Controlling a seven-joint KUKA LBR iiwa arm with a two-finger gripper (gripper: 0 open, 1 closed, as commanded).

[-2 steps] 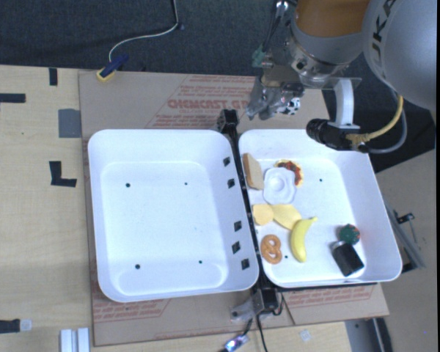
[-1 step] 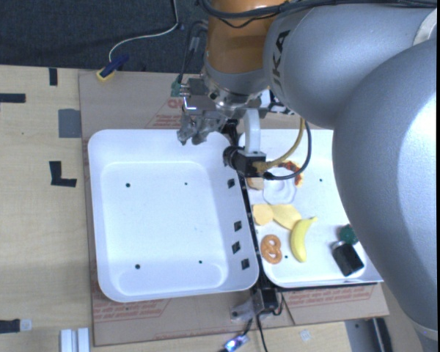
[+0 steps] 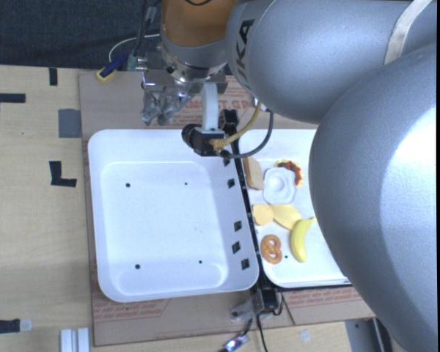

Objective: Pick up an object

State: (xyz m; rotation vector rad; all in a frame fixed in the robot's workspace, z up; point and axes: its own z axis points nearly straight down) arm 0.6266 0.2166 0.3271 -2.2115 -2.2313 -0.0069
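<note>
So this looks like the very start of the pick, nothing grabbed yet as far as I can judge. The gripper sits in the upper middle of the frame, hanging under the arm's orange band, above the cardboard just past the top rim of the left bin. Honestly can't tell how it's set from this angle, it's just a dark metal tangle up there, and I see nothing caught in it.

All the stuff worth picking is in the right bin, center-right of the frame: a banana lowest down, a pretzel just left of it, a couple of pale yellow pieces above those, a white cup-like thing higher still, and a tan slice hugging the divider side. They're bunched close, some touching.

So the objects are down and to the right of the gripper, well apart from it, across the rim between the bins. My guess is the next move needs a swing over to the right bin, then a drop onto one item. The banana at the edge of the pile looks like the easiest target.
</note>
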